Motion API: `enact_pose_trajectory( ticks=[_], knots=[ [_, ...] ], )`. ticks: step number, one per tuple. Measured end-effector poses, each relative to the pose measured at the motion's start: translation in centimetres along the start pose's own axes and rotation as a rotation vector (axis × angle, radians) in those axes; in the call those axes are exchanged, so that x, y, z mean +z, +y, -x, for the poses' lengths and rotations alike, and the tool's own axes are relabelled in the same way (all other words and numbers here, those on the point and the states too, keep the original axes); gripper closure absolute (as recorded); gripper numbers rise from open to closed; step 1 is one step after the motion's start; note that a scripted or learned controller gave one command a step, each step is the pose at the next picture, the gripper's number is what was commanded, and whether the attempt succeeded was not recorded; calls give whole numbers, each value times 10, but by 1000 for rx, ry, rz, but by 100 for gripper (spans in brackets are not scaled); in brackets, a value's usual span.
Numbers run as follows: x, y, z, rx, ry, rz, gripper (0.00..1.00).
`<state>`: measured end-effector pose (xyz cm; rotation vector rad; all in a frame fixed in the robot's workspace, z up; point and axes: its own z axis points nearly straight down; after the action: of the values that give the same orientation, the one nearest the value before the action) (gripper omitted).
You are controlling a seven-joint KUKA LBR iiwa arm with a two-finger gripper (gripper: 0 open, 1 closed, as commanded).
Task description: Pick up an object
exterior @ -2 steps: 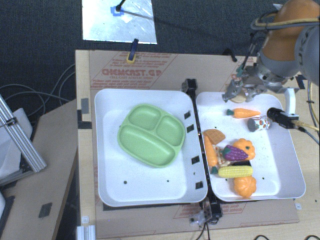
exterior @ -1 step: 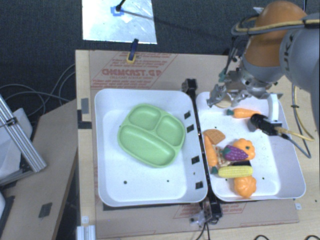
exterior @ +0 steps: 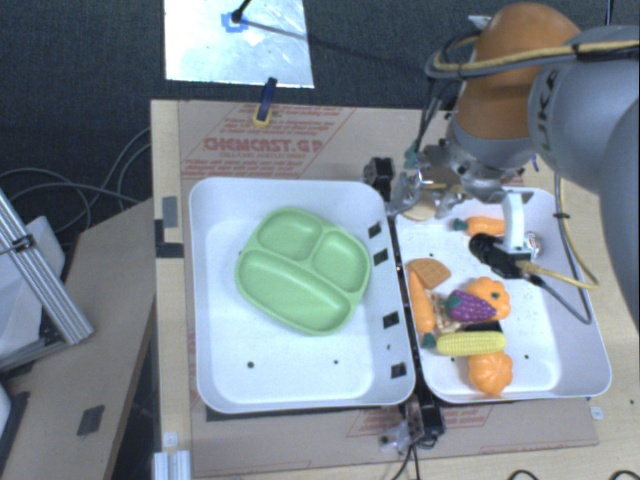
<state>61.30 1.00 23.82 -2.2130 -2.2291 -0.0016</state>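
Observation:
My gripper [exterior: 428,198] hangs over the far left corner of the right bin [exterior: 575,353], under the orange wrist band. Nothing shows in its grasp. Toy food lies in that bin, nearer the camera than the gripper. A tan cracker [exterior: 431,271] is closest, and an orange carrot [exterior: 421,310] lies along the bin's left wall. Purple grapes [exterior: 470,306] rest against an orange pepper [exterior: 492,293]. In front of them lie a yellow corn cob [exterior: 470,344] and an orange fruit [exterior: 490,371]. A small orange piece [exterior: 486,226] sits just right of the gripper.
The left bin [exterior: 215,368] holds a green divided plate [exterior: 303,269]. Black clips [exterior: 390,320] line the wall between the bins. A yellow cable [exterior: 565,280] trails across the right bin. A shiny sheet [exterior: 238,28] lies beyond the bench.

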Motion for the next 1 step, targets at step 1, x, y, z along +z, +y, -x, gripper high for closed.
enact_pose_trajectory(
  ticks=[1],
  knots=[
    [17,-11,-52,0,0,0,100]
  ],
)
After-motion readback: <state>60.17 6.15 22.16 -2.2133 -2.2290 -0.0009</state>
